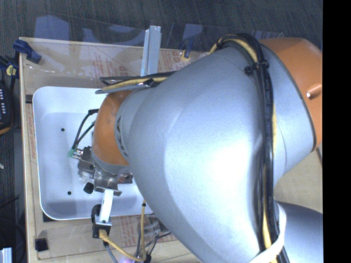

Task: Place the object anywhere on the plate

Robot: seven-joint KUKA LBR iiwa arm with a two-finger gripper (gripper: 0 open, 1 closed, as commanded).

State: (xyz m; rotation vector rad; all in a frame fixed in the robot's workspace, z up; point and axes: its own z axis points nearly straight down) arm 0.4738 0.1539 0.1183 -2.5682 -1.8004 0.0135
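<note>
My grey arm with its orange band reaches far over the bench and covers most of the view. Its wrist hangs low over the left white bin, and the gripper sits close above the bin floor, left of the middle. The wrist body hides whatever lies directly beneath the gripper. Two small dark specks mark the bare bin floor to the left of the gripper.
The arm hides the right bin. A metal post stands behind the left bin at the back wall of the bench. A blue clamp grips the bench's far left corner. The wooden bench edge runs along the bin's left side.
</note>
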